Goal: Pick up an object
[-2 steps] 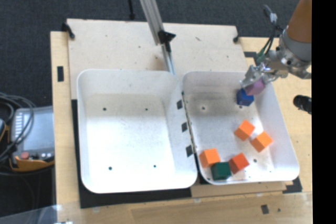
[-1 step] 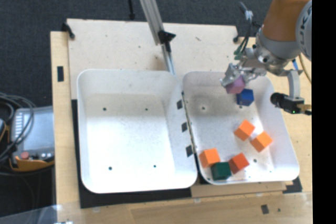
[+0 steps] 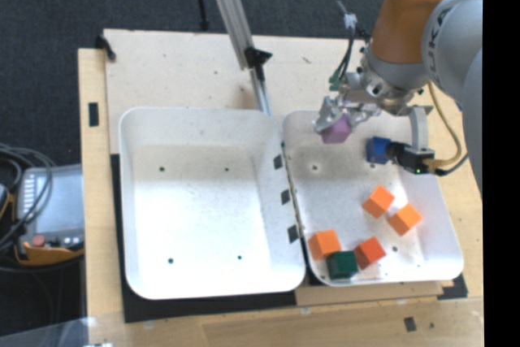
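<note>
1. The purple block (image 3: 336, 129) sits right at the fingertips of the gripper (image 3: 335, 123), tilted and seemingly lifted off the floor of the right bin (image 3: 422, 268) near its far-left corner. The fingers look pressed against its sides, so I judge the gripper clamped on the purple block — though the view is small and the contact faces are partly hidden.
2. It looks like a small rigid cube, probably light foam or wood, neither fragile nor squashy. Flat opposite faces are the place to take hold; the tilt suggests the hold may be off-centre, near an edge, and a smooth face could slip or pivot.
3. Just to the gripper's right, lower in the view, lies a blue block (image 3: 379, 149), close enough to be nudged.
4. Well below the gripper, toward the near edge of the same bin, lie four orange blocks (image 3: 378, 201) and a dark green block (image 3: 342, 264), loosely clustered — the green one touching an orange neighbour.
5. To the gripper's left lies the left bin (image 3: 130, 199), with an aluminium post (image 3: 231, 8) rising behind it.
</note>
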